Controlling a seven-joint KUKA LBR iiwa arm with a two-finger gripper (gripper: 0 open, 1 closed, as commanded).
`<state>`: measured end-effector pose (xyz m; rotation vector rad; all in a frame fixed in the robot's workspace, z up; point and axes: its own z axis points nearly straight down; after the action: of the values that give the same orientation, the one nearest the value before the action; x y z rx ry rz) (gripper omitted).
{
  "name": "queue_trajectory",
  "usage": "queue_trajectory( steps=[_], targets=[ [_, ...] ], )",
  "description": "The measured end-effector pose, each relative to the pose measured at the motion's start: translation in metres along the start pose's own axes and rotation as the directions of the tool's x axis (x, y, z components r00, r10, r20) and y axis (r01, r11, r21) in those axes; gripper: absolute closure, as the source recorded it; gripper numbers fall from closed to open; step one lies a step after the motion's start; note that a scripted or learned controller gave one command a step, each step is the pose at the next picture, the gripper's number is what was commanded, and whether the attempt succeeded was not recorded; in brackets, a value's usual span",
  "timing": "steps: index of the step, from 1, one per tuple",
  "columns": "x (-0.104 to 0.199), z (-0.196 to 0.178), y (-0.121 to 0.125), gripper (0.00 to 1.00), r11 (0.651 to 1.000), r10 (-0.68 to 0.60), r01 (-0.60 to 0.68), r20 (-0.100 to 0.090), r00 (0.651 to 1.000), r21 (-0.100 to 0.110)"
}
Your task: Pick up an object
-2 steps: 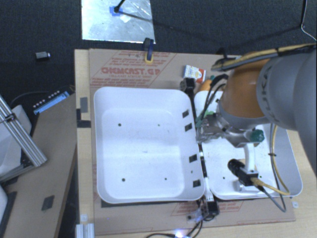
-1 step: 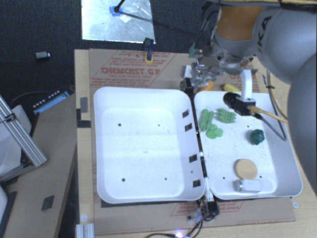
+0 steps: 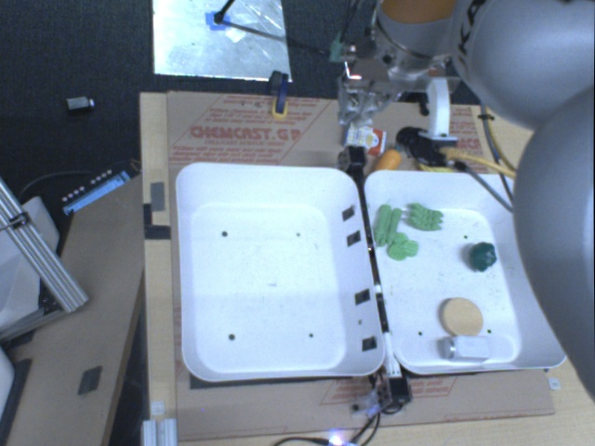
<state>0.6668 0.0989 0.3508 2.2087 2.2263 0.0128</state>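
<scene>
i see my end effector (image 3: 354,137) parked above the far rim between the bins, grip state i cannot tell, while the pickable things, green pieces (image 3: 402,228), dark green ball (image 3: 481,255), tan disc (image 3: 461,316), lie in the right bin (image 3: 521,342), probably awaiting a descent.

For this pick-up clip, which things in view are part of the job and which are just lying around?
Job:
- gripper
- green pieces
- dark green ball
- tan disc
- white block
- right bin

Lying about:
- left bin
- yellow clamp
- foil sheet
</scene>
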Motion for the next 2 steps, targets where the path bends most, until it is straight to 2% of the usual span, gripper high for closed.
queue_trajectory(
  steps=[1, 2],
  targets=[
    [-0.021, 0.001, 0.002, 1.0, 1.0, 0.009, -0.009, 0.003, 1.0, 0.007],
    [-0.036, -0.01, 0.002, 1.0, 1.0, 0.008, -0.008, 0.003, 1.0, 0.006]
  ],
)
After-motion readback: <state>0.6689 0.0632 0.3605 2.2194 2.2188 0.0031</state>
